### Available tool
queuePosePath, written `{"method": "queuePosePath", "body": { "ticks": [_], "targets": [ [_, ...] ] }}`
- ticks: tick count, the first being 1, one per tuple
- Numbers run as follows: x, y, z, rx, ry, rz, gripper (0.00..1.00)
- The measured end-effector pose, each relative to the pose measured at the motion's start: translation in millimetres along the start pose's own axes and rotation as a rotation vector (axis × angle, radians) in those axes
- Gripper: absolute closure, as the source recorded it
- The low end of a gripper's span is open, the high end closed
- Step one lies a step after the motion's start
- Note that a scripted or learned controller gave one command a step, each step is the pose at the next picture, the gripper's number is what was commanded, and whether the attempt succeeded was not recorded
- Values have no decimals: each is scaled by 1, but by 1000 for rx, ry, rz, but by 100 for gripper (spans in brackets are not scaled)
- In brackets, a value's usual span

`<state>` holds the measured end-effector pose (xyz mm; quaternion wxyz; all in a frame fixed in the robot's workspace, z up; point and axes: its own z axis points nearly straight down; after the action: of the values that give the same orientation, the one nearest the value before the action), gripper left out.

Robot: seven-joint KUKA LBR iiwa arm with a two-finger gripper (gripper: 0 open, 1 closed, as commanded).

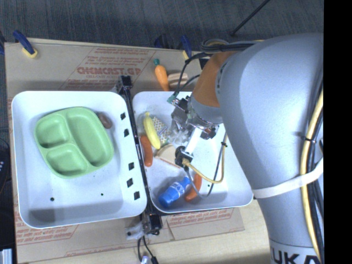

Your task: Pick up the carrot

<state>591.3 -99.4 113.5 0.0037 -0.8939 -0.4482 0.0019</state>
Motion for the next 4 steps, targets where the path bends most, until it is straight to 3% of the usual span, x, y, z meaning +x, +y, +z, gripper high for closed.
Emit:
{"method": "queuePosePath", "body": {
  "ticks": [1, 2, 3, 4],
  "targets": [
    [-34, -53, -154, -4, 1, 241, 100],
    [-119, -11, -155, -4, 0, 460, 100],
    [-158, -27, -232, -4, 2, 624, 100],
    [-102, -69, -148, -1, 1, 722, 100]
  ]
}}
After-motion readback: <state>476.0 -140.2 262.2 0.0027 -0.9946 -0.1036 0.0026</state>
